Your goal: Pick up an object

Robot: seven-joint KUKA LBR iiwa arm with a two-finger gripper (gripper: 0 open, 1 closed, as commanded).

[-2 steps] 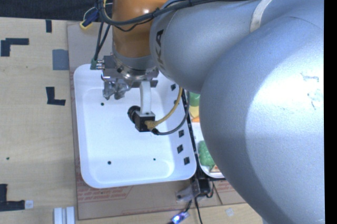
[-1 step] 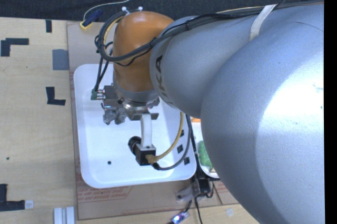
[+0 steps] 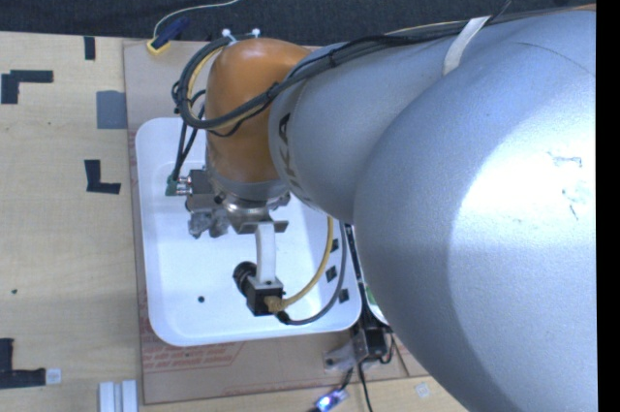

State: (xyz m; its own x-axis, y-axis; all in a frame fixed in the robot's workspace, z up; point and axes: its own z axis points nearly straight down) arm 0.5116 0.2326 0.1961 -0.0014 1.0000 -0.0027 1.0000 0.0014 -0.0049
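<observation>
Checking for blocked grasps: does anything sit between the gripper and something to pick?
Nothing visible does. The gripper hangs over the white bin, whose floor shows a tiny dark speck nearer the camera; the arm covers the bin's right side.

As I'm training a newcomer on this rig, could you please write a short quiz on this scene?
1. True or false: the gripper hangs over the bin.
2. The band above the wrist is: A) green, B) orange, C) blue.
3. Fill in: the arm reaches in from the view's ____.
Key: 1 true; 2 B; 3 right.
</observation>
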